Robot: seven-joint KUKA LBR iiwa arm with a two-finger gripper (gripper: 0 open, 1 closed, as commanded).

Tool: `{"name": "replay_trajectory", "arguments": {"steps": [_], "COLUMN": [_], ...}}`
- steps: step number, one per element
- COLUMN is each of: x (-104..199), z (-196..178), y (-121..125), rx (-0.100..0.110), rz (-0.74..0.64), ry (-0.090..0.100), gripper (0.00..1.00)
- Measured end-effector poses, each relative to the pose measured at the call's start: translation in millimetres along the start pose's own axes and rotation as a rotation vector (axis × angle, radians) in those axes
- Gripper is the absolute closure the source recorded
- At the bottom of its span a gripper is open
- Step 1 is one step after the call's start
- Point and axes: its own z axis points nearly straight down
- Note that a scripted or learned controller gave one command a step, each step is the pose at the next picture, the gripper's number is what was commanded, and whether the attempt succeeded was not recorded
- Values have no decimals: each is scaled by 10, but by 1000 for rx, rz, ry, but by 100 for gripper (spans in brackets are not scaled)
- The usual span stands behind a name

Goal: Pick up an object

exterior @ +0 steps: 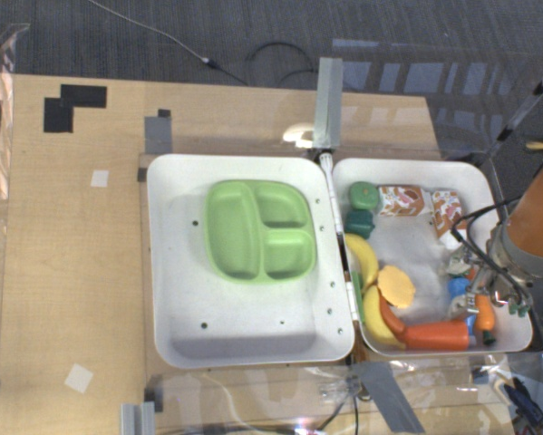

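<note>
- Light wooden bench (72,270) over dark grey carpet; two shallow white bins side by side on it, with a grey metal post between them at the far edge.
- Landmark: the right white plastic bin (407,234). All loose objects sit in it; the left white bin (176,243) beside it carries a green three-compartment plastic tray (257,229).
- Far-left corner of the right bin: two green round pieces (362,208), with two brown-and-white snack packets (421,203) along the far wall.
- Along its left wall: a yellow plastic banana (365,261) next to a flat orange-yellow disc (396,285).
- Near wall: a red-orange carrot-like toy (431,335), with small blue and orange pieces just beside it toward the near-right corner.
- The two-finger gripper (484,293) hangs low over the near-right corner amid those small pieces and cables. Can't tell if the fingers are apart or together; nothing visibly between them.
- Judgement: it's in the descend/grasp phase, and the likely target is the small clutter at that corner.
- To do it well: centre on one piece rather than a gap, keep clear of the bin wall, close fully before lifting, and lift straight up.
- Risk: small pieces get pushed aside or two get pinched together.
</note>
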Motion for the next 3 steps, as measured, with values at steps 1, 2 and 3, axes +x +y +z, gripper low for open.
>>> {"name": "replay_trajectory", "arguments": {"steps": [1,2,3], "x": [-37,-51,39], "z": [-133,-141,-22], "y": [17,17,-4], "rx": [0,1,1], "rz": [-8,-9,-2], "ry": [-8,-14,-9], "gripper": [100,0,0]}}
